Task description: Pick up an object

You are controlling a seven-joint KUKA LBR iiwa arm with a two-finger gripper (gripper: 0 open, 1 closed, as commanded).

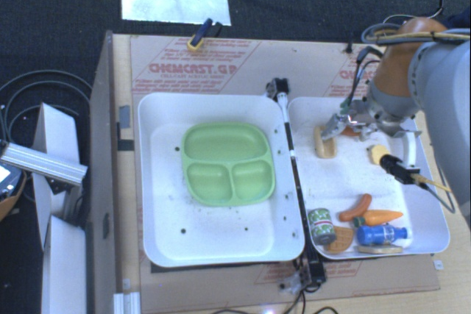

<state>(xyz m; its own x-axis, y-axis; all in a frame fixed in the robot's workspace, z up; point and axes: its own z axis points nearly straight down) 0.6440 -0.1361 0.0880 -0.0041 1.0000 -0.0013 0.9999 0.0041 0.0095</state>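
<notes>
My gripper (333,126) hangs over the upper left of the right bin (427,243), reaching in from the right. Its tip is just above a tan, bread-like piece (325,145) that lies on the bin floor, and I cannot tell whether they touch. A small red-orange thing (354,133) peeks out right beside the gripper. Near the bin's front lie a brown sausage (355,207), an orange carrot (383,217), a blue bottle (381,234), a small green-labelled can (321,223) and a flat brown disc (341,240).
The left bin (158,180) holds a green divided plate (227,162). A raised divider (292,158) runs between the two bins. A thin pale strip (380,250) lies along the right bin's front wall.
</notes>
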